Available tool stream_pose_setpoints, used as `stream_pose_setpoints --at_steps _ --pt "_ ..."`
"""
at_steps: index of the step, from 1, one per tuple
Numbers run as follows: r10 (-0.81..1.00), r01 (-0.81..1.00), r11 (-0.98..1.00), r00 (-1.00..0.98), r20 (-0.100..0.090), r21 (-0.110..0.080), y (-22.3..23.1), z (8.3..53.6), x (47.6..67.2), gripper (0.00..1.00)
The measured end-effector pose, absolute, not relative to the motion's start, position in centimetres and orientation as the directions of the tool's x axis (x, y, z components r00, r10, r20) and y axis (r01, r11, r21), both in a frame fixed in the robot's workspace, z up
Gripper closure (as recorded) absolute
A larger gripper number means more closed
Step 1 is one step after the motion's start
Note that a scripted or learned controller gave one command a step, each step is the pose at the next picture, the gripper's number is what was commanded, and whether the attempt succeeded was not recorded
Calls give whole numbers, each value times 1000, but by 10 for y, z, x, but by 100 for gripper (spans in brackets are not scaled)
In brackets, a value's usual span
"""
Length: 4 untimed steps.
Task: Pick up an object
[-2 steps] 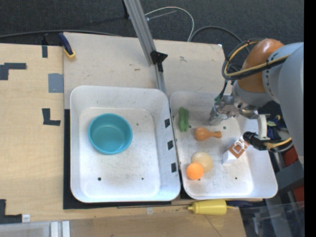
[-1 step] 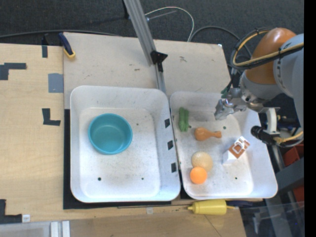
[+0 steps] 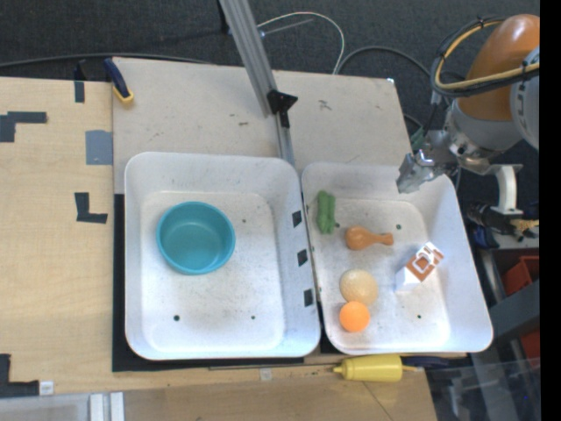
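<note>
Nearest the camera lay a yellow bottle (image 3: 372, 368), on its side on the desk (image 3: 53, 261) just outside the front rim of the right bin (image 3: 469, 327). Inside that bin sat the candidates for picking: an orange ball (image 3: 354, 317) touching a pale round object (image 3: 358, 285) behind it, a small white-and-orange carton (image 3: 420, 265) near the right wall, a tan gourd-shaped toy (image 3: 365, 238) and a green vegetable toy (image 3: 326, 211) close to the dividing rim. A teal bowl (image 3: 196, 237) stood alone in the left bin (image 3: 140, 323).

The tool (image 3: 414, 172) hung over the right bin's back right corner, apart from every object and carrying nothing; whether its fingers were spread or closed could not be told from this angle.

Judged from this, the approach step was in hand and no grasp had begun. The next move would call for choosing one item, probably the nearby gourd toy or carton, centring above it and descending squarely, since the ball and its neighbour sat too close for an easy pinch.
</note>
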<state>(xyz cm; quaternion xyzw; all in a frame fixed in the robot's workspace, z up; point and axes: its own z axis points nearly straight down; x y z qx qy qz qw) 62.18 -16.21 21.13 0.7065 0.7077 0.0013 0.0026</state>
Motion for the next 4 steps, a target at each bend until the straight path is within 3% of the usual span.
stream_pose_setpoints --at_steps 1,3,4 --pt "1000 1000 2 -2 -1 3 -162 248 623 100" --pt "1000 1000 6 -6 1 -3 -55 224 630 100" --pt "1000 1000 8 -8 2 -1 6 233 630 100"
